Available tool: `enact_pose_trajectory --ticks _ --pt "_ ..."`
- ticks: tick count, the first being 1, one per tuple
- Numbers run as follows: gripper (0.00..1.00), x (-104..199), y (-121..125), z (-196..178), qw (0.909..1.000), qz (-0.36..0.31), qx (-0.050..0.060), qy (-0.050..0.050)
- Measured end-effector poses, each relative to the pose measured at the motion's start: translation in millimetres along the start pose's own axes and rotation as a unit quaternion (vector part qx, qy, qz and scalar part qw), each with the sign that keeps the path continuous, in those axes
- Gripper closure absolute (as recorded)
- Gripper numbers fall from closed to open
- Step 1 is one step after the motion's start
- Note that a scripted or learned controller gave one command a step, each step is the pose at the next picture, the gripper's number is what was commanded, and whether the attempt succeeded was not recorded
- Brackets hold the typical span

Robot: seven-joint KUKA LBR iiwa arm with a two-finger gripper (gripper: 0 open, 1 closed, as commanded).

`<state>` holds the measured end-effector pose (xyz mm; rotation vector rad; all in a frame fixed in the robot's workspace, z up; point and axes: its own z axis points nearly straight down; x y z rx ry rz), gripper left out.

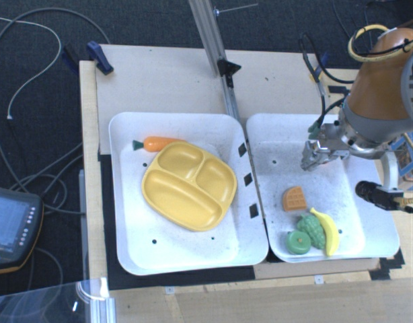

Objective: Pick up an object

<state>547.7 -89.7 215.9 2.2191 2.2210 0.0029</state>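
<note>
1. Nearest the camera, in the near part of the right bin (368,244), three toys lie clustered: a green round piece (298,242) at the near edge, a bumpy green vegetable (313,229) touching it, and a yellow banana (327,230) lying against the vegetable's right side.
2. Just beyond them sits an orange waffle-like piece (294,198), on its own and apart from the cluster. In my judgement this is the easiest pick, since nothing crowds it.
3. Farther back in the same bin the gripper (313,159) hangs over bare bin floor, beyond the orange piece and a little to its right. Nothing shows between the jaws; whether they are spread or closed I cannot tell at this angle.
4. To do the step well, bring the jaws toward the camera until they centre over the chosen piece, align them across its narrower sides, then lower straight down. A descent from the present spot would probably meet only bin floor.
5. The cluster is riskier: closing on the banana could nudge the vegetable or pinch both together.
6. In the left bin (126,180) a yellow divided plate (189,185) fills the middle, with an orange carrot (158,143) at its far edge, touching the rim.
</note>
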Motion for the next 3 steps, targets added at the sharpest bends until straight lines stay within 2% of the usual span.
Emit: enact_pose_trajectory --ticks 1,3 --pt "1.0 49.8 12.2 -10.6 1.0 -0.003 0.0 0.001" --pt "1.0 170.9 20.7 0.0 1.0 -0.004 0.001 0.002"
